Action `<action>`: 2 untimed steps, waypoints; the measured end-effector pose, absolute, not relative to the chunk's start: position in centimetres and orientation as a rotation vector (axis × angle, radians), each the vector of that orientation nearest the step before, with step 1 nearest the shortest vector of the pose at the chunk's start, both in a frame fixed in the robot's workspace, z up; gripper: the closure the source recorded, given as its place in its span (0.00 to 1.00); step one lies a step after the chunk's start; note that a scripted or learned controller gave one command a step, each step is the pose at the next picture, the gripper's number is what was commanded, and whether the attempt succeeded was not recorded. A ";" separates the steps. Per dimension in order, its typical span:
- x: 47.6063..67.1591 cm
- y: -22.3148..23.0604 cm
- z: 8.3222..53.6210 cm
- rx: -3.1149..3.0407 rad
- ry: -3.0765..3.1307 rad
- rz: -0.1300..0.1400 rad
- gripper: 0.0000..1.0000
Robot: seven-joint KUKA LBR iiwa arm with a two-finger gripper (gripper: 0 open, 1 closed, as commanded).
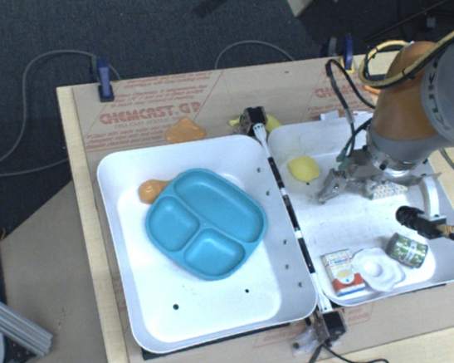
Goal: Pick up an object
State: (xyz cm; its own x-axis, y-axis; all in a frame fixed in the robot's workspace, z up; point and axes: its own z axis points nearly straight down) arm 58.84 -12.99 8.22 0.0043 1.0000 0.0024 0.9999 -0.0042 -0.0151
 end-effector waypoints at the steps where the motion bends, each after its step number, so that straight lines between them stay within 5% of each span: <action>1: 67.0 -19.7 10.5 -2.230 -2.230 -0.006 0.00; 2: 63.2 -18.6 9.1 -2.233 -2.235 -0.012 0.00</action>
